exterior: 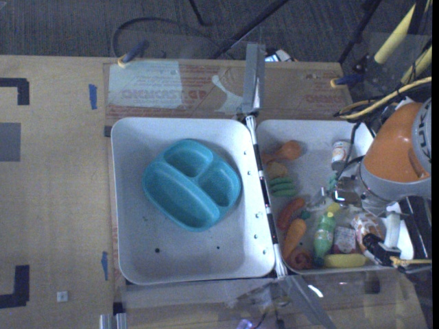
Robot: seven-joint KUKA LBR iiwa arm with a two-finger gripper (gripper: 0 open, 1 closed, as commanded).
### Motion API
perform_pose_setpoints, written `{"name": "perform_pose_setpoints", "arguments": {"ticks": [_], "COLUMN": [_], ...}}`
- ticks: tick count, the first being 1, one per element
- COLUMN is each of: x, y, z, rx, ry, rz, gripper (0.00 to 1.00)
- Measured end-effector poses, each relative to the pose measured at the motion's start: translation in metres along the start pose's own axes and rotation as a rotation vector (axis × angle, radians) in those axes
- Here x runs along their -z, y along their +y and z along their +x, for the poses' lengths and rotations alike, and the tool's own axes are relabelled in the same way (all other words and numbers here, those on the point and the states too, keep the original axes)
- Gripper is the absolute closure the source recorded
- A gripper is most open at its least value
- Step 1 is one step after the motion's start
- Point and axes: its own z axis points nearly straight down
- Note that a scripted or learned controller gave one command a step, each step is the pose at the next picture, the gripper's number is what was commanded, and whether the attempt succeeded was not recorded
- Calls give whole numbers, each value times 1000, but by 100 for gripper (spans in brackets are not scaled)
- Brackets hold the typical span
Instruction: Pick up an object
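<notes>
Camera view, catalogued from the near edge of the bench outward, with places given relative to the right bin (312, 132).

Near wall of the right bin: yellow banana-shaped toy (345, 260), small red-and-white packet (343, 239), green bottle (324, 234), orange carrot (295, 234), all crowded together and touching or nearly so.

Middle of the right bin: red pepper-like piece (291, 210), green pea pod (282, 186). Far end: orange-brown piece (288, 150) and a small white jar (339, 153).

Over the bin's right side: gripper (343, 199), hanging low above the clutter beneath the arm's orange band (394, 149). Whether the tool is spread or closed cannot be told; nothing is seen between its tips.

Risk, as a judgement: the items lie packed, so a descent may strike two at once, push one against the wall, or close on a rounded toy that slips free.

Left of the right bin: second white bin (130, 204) holding a teal divided plate (192, 183).

Surface: pale wooden bench with blue tape marks and a cardboard sheet (178, 91) beyond the bins. Beyond the bench: dark carpet, cables, tripod legs.
</notes>
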Motion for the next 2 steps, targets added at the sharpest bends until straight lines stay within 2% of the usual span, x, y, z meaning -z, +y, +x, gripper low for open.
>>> {"name": "perform_pose_setpoints", "arguments": {"ticks": [1,2], "x": [11,131], "y": [1,33], "z": [-2,52], "rx": [-4,-48], "ry": [-2,-2], "rz": [-5,6], "gripper": [100,100]}}
